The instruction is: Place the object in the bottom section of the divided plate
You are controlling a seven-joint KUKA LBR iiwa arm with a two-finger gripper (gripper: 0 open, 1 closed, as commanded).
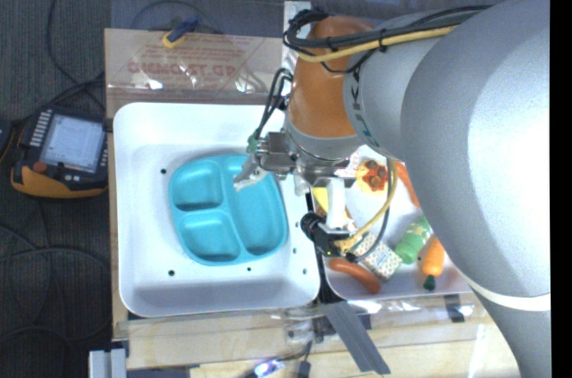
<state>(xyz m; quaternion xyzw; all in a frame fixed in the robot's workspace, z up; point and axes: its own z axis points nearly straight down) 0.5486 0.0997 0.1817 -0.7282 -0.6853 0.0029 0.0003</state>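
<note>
Gripper (256,171) hung at the upper-right rim of the blue divided plate (223,211), w/ the grey arm (465,126) and its orange band hiding most of it. Couldn't tell if it was clenched or released, or if anything was in it.

The plate lay just left of and below the gripper, flat in the left bin (147,278), 3 sections facing up.

Right of the gripper, past the wall between the bins, was the right bin (335,289). In it, a red sausage (356,273) lay nearest the front wall, w/ a patterned box (382,260) just beside it. A green bottle (413,242) and an orange carrot (433,258) were further right, approx. touching. Couldn't tell which item was the object.

Far left of the gripper, off the table, a handheld screen unit (58,151) sat on the floor.
</note>
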